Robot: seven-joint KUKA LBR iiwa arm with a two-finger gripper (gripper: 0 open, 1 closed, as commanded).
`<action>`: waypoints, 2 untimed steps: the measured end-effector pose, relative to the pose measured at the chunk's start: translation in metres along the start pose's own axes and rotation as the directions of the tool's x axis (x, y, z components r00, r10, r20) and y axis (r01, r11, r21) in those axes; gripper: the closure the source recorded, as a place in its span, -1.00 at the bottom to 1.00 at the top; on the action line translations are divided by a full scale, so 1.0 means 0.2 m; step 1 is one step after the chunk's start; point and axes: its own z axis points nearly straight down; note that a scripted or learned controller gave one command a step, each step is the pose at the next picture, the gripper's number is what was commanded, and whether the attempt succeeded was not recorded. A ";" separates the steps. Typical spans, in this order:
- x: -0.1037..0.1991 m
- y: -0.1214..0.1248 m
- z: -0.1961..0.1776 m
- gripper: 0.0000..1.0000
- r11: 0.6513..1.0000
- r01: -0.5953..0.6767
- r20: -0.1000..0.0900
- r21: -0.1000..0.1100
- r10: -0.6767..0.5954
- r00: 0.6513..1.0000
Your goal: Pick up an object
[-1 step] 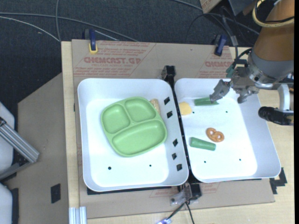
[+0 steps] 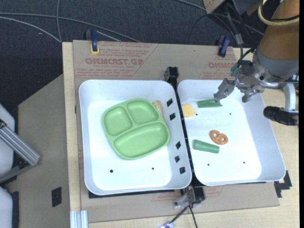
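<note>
Gripper: the two-finger gripper [image 2: 233, 93] hangs over the far part of the right bin, its fingers spread apart with nothing between them — one finger [image 2: 222, 92] reaches down-left, the other sits toward the bin's right side.
Nearest object: a flat green strip [image 2: 209, 104] lies on the bin floor just below and left of the left finger; the fingertip is close above its right end, and contact cannot be judged from this angle.
Arm: the grey wrist and the orange band [image 2: 279, 37] come in from the upper right, above the right bin's far corner.
Right bin: the white right bin [image 2: 266, 141] also holds a pale yellow piece [image 2: 188, 110] near its left wall, a small orange pretzel [image 2: 219, 137] near the middle, and a green pickle-like piece [image 2: 205, 147] just below-left of the pretzel — all three well apart from the gripper.
Left bin: the white left bin [image 2: 95, 175] holds a green divided plate [image 2: 136, 128] with three compartments, lying flat; a tan piece [image 2: 157, 108] shows at the plate's far right edge, partly hidden by it.
Bench: both bins sit side by side on a cardboard-covered bench [image 2: 142, 53] with red printing, blue clamps [image 2: 94, 41] at its far edge.
</note>
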 end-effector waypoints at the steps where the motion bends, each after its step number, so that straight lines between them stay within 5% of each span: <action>1: -0.03 0.04 0.28 -1.00 1.000 -0.001 0.000 0.003 0.001 1.000; 2: 0.00 0.03 0.49 -1.00 1.000 -0.001 0.000 0.003 0.001 1.000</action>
